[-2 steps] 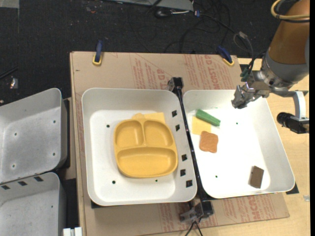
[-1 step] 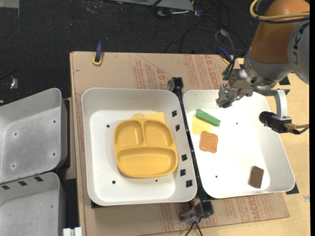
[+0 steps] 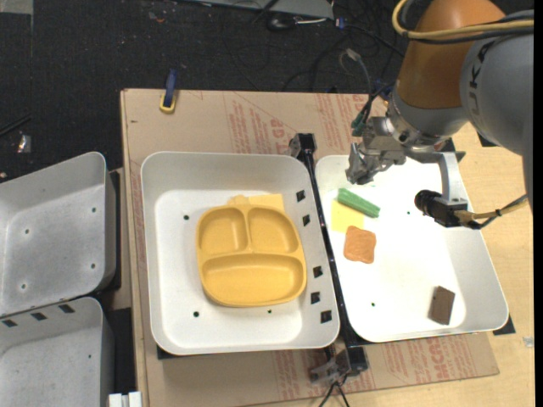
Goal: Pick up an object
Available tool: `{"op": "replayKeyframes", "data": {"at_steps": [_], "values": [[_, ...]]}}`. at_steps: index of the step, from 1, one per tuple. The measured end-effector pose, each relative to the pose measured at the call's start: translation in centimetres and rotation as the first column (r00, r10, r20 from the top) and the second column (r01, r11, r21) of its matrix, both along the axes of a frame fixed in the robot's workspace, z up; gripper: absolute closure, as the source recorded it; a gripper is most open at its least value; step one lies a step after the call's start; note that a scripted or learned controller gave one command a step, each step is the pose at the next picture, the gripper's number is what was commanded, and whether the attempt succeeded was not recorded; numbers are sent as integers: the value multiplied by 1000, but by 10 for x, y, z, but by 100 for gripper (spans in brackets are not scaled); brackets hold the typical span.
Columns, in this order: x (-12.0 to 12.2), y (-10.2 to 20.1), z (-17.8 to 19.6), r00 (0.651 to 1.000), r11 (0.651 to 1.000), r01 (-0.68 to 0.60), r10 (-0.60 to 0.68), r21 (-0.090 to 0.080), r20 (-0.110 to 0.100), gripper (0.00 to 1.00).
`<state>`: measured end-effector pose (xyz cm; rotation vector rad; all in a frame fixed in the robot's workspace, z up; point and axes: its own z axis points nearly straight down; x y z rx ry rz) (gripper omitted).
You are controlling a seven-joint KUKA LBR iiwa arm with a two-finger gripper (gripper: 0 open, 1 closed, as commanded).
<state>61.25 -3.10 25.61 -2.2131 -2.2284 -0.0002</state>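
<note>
Two shallow white bins sit side by side on the bench, and I take them in from the near edge outward. Nearest me, in the right bin [image 3: 475,308], a small brown block [image 3: 441,304] lies close to the near right corner, well apart from everything else. Further in, toward that bin's left wall, an orange patty-shaped piece [image 3: 360,245] lies flat, its far edge touching or overlapping a pale yellow flat piece [image 3: 342,219]. A green bar [image 3: 357,202] lies at a slant across the far side of that yellow piece.

In the left bin [image 3: 170,227] a yellow divided tray [image 3: 251,255] takes up the middle, with a lighter yellow sheet [image 3: 270,202] peeking out from under its far edge.

Furthest back, the gripper [image 3: 360,170] hangs over the far left corner of the right bin, just beyond the green bar. From here I cannot tell how it is set; nothing shows in it. Above it the grey arm [image 3: 509,83] with its orange band [image 3: 445,49] comes in from the right. A black fitting [image 3: 433,205] with a cable sits at the right of the gripper, over the bin.
</note>
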Motion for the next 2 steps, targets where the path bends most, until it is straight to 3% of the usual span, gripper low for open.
{"op": "replayKeyframes", "data": {"at_steps": [2], "values": [[1, 112, -8, 1000, 1000, -1, 1, 0, 0, 100]]}}
